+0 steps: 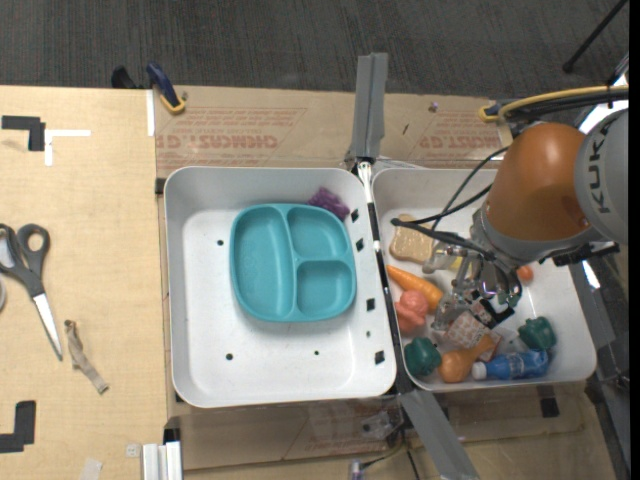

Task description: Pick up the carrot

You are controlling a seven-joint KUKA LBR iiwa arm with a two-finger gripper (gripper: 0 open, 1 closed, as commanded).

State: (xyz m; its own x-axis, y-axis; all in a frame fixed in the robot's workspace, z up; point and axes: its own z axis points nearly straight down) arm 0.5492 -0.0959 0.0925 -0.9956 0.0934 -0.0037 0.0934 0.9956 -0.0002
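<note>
The carrot (415,282) is an orange tapered piece lying in the right bin (575,368) near its left wall, pointing toward the divider. My gripper (474,303) hangs low over the middle of that bin, just right of the carrot and above a brown item. The arm's orange band (535,190) sits above it and hides part of the bin. No item shows between the fingers.
Around the carrot lie a bread slice (409,243), a pink piece (411,309), a dark green item (421,354), an orange fruit (455,367), a blue bottle (515,366) and a green item (538,332). The left bin (200,368) holds a teal divided plate (294,263) and a purple item (329,202). Scissors (32,278) lie far left.
</note>
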